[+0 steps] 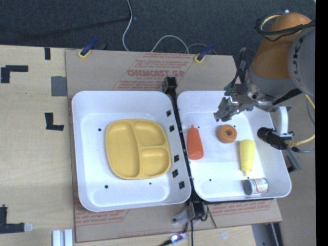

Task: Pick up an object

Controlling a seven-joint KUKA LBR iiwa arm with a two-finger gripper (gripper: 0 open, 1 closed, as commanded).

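The right bin holds a brown doughnut, an orange-red bottle near the divider, a yellow bottle and a small silver can at the front right. My gripper hangs over the right bin's back part, just above and behind the doughnut, pointing down to the left. Nothing shows between its fingers. The left bin carries a yellow divided plate.
A black divider runs between the two bins. The bins rest on a cardboard sheet held by clamps at the back. A white cable loops behind the bins. The arm's body fills the upper right.
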